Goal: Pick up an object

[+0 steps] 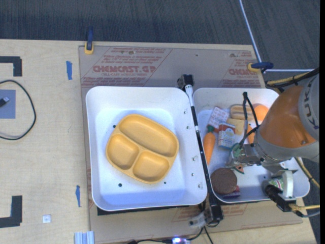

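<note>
yellow tray [142, 147] alone in left bin [96, 111] | carrot [208, 146] at 9 o'clock of my gripper [242, 159], brown disc [224, 180] at 7 | jaws' state: cannot tell | advice: centre over one item, descend straight, avoid the bin wall

You are looking down from a single fixed camera set above the bench [40, 151], tilted so the far edge and a strip of dark floor [152, 9] sit at the top of the frame. It stands far enough back to take in both white bins whole: the left bin [99, 136] lies near the middle, the right bin [299, 187] close to the right side. The arm [287, 123] enters from your right, partly covering the right bin.
</note>
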You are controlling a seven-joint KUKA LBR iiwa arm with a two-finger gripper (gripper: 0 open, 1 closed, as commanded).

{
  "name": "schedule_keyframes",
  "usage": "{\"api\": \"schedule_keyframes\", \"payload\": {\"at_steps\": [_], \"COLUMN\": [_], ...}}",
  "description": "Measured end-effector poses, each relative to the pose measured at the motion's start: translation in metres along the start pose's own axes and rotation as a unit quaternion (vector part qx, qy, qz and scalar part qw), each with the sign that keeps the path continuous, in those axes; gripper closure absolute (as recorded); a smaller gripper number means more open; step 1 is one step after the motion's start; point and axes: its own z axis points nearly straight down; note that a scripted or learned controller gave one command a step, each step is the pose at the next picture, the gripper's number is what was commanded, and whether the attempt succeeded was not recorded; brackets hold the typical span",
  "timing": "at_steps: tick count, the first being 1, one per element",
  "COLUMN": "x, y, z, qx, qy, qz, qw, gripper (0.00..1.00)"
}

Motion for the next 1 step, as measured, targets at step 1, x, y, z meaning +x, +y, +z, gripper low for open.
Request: {"api": "schedule_keyframes", "payload": {"at_steps": [1], "x": [0.089], "y": [-0.0017], "z": [-0.0879], "qx": [0.005], "qy": [0.002], "qz": [-0.002], "qw": [1.0], "gripper": [1.0]}}
